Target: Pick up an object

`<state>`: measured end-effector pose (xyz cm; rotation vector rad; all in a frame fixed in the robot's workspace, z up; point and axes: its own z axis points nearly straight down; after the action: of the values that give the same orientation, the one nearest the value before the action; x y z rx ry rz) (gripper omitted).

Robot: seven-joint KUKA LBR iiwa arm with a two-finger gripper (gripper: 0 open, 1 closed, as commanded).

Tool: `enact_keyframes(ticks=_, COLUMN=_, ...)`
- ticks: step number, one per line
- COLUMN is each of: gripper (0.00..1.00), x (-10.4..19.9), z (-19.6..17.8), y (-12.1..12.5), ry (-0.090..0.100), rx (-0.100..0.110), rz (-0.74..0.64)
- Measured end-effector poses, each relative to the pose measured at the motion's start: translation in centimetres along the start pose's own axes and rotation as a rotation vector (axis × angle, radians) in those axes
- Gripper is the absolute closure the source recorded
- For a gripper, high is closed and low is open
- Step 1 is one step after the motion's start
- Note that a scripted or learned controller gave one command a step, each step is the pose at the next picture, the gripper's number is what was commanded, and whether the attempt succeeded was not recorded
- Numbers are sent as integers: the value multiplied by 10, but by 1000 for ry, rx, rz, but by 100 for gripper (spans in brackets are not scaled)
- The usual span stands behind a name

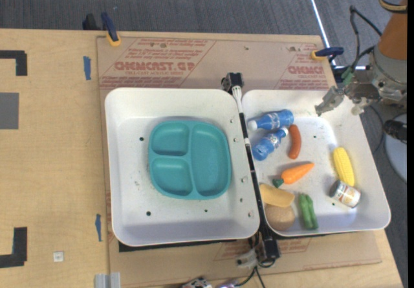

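The right bin (372, 219) holds several toy items: two blue bottles (272, 120) (268, 144), a red sausage (295, 140), an orange carrot (297, 173), a yellow corn cob (343, 165), a small silver can (347, 195), a green pickle (307, 211), a yellow piece (277, 197) and a brown round piece (281, 216). My gripper (339, 107) hangs over the bin's far right corner, above and to the right of the bottles. Its fingers stand open with nothing between them.
The left bin (123, 215) holds a teal divided plate (191, 158). A black clamp (232, 81) sits at the far end of the seam between the bins. Cables and the arm's base stand at the right edge.
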<state>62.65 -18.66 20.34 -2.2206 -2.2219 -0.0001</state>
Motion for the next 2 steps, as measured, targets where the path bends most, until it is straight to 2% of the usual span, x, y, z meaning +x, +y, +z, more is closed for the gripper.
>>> enact_keyframes(ticks=1, gripper=0, x=51, z=94, y=7, ry=0, rx=-1, rz=-2)
enact_keyframes(ticks=2, gripper=0, x=89, z=118, y=1, ry=1, rx=-1, rz=-343)
